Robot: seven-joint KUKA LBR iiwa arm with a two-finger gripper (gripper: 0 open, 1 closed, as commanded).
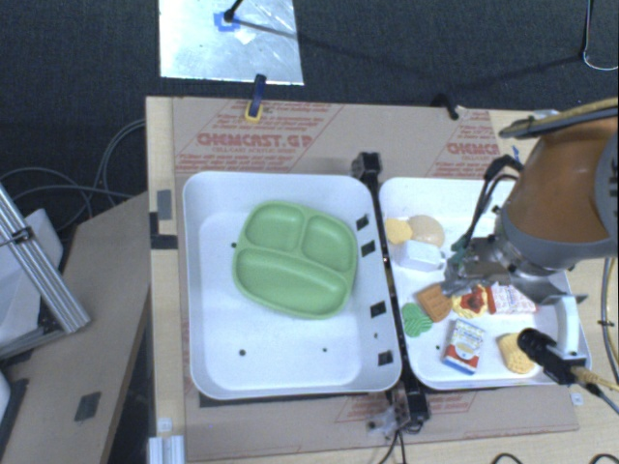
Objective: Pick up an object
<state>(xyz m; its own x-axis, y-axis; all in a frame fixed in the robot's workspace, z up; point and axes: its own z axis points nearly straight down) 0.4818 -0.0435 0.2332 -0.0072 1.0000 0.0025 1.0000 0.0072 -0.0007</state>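
My gripper (464,275) hangs low over the middle of the right bin (440,193), reaching in from the right. Just below it lie an orange waffle-like piece (434,304) and a red and yellow toy food piece (474,303), both partly covered by the gripper. A white and red packet (513,301) lies to the right of them. To the gripper's upper left sit a white block (422,254), a yellow piece (398,230) and a beige round piece (427,228). Whether anything is held is hidden.
A green ridged disc (417,323), a small red, white and blue carton (465,345) and a yellow piece (515,354) lie near the right bin's front. The left bin (213,356) holds a green divided plate (295,258). A black divider (379,259) separates the bins.
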